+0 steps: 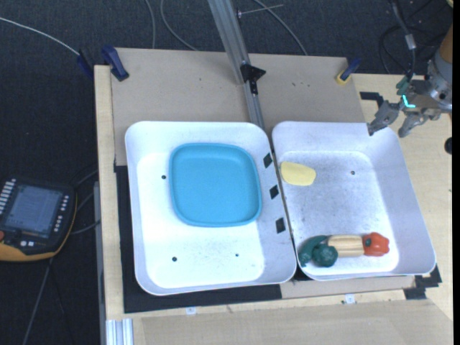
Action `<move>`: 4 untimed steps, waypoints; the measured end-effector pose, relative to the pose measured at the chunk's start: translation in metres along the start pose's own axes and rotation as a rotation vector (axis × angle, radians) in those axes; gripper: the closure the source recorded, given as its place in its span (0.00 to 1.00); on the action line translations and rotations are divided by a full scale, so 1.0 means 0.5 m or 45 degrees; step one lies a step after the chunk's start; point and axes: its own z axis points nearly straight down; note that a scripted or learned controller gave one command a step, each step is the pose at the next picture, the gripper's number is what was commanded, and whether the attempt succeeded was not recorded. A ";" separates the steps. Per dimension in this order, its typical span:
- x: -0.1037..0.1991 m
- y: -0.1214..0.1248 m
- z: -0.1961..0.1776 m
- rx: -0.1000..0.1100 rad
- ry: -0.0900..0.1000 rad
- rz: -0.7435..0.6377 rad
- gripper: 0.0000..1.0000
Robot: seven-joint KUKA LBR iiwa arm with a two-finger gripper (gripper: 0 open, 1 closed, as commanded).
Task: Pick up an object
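My gripper (394,121) hangs at the far right, above the back right corner of the right bin (406,185), with its two fingers spread apart and nothing between them. In that bin a yellow piece (297,174) lies near the left wall. Along the bin's front wall lie a green toy (318,253), a tan stick-shaped piece (346,246) and a red piece (376,244), touching in a row. A blue square plate (215,185) sits in the left bin (147,214).
A slanted metal post (233,42) runs from the top down to the gap between the bins. Blue and yellow clamps (115,63) hold the board's back corners. A handheld pendant (32,218) lies on the floor at left, with cables behind the bench.
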 end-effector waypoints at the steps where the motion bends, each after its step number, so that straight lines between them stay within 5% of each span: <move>1: 0.000 0.000 0.000 0.000 0.000 0.000 0.00; 3: 0.020 -0.003 0.247 0.007 0.002 -0.001 0.00; 4: 0.021 -0.004 0.308 0.003 0.001 0.000 0.00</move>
